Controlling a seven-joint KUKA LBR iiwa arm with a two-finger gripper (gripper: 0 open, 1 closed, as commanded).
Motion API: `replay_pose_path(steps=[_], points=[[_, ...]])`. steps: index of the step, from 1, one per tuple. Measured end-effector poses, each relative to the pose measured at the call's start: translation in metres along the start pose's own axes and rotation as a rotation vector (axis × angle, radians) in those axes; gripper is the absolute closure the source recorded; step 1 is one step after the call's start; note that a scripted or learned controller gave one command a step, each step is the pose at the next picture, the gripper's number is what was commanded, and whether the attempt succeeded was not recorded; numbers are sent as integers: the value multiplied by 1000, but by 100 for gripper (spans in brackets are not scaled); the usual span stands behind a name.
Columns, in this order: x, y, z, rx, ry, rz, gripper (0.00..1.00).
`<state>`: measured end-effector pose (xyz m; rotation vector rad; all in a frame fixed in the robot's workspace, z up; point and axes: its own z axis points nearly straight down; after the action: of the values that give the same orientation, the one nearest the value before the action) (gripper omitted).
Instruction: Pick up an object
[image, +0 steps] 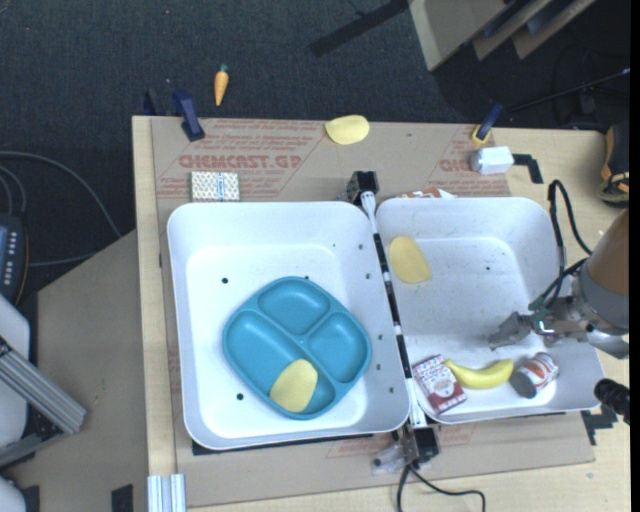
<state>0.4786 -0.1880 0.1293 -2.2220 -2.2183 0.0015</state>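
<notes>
gripper (512, 331): low in your right bin (470, 222), fingers spread, gripping nothing
banana (481, 374): just near of it, likely target

You read red lettering "CHEMCAST GP" printed upside-up on the brown protective board (250, 160) behind the left bin, a similar red print near the right rear corner too blurred to read, small carton (438, 384) print illegible

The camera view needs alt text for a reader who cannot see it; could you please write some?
The gripper hovers low in the right bin, just above a banana. The left bin holds a blue divided plate.
</notes>
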Motion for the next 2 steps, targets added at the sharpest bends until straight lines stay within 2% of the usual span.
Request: replay_pose_path(steps=[1,2], points=[[29,52,45,-3,-2,-3,0],[-33,1,45,1,6,-4,0]])
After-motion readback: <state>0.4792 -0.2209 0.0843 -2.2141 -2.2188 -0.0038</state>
